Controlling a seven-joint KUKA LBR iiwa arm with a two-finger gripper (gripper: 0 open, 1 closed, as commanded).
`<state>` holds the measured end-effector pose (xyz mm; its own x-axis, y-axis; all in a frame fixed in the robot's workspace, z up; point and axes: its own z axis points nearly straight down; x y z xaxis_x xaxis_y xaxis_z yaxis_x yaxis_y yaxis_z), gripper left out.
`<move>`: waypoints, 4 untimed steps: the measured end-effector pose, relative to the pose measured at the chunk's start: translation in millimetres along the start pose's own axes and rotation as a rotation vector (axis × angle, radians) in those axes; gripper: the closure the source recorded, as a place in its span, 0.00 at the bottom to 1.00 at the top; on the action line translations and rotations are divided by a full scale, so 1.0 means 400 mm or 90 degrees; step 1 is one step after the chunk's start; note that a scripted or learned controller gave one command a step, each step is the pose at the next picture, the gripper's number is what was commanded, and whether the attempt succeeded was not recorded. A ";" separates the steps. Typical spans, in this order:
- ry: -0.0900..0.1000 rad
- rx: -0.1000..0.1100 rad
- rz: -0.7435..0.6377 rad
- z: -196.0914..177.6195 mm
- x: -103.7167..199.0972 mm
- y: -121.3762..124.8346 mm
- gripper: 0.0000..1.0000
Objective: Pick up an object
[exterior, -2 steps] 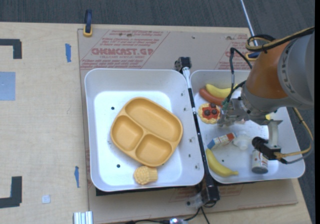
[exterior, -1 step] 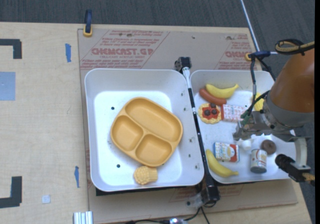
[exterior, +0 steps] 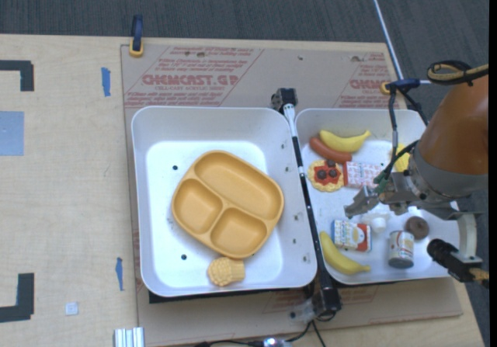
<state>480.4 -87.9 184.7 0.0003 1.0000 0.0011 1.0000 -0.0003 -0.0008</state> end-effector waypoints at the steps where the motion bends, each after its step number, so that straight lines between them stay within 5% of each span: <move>1: 0.000 -0.008 0.000 0.239 -0.059 0.054 0.00; 2: -0.002 -0.004 -0.001 0.247 -0.012 0.074 0.00; 4: -0.001 -0.003 0.000 0.247 -0.027 0.008 0.00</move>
<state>483.5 -98.5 85.9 -0.0001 1.0000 -0.0001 1.0000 0.0001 0.0037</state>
